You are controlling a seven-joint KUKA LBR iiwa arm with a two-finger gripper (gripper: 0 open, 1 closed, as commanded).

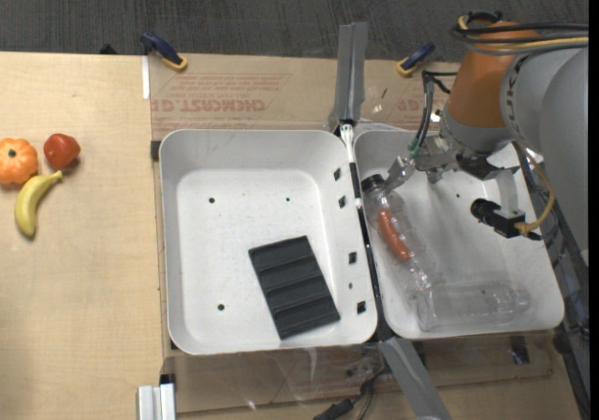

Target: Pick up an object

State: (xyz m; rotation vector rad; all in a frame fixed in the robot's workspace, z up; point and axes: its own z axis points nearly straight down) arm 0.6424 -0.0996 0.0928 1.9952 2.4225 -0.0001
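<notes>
Arm: we see the grey KUKA arm with its orange band (482,81) reaching in from the right, over the far part of the right bin.
Left bin: the shallow white plastic bin on the left (187,250) carries a dark grey ribbed rectangular block (294,286), lying flat and slanted in its near half.
Right bin: the shallow white plastic bin on the right (533,268) carries the clear goods, and the arm's wrist hangs above its far half.
Ribbed block: we judge it stiff and fairly light; a grip across its short width, on the long edges, looks the sounder hold.
Clear bottle: the transparent plastic bottle with something orange inside (397,229) lies on its side along the right bin's left wall, cap end toward the far side. We judge it light, smooth and slippery, apt to roll; we would take it across the middle of the body.
Clear container: a second transparent plastic piece (473,301) lies near the right bin's front wall; its outline is faint and its shape unclear.
Gripper: the two-finger gripper (404,168) sits just beside the bottle's cap end; we cannot tell how its jaws stand.
Bench fruit: an orange tomato-like fruit (16,162), a red one (62,151) and a yellow banana (34,202) lie well apart, at the left.
</notes>
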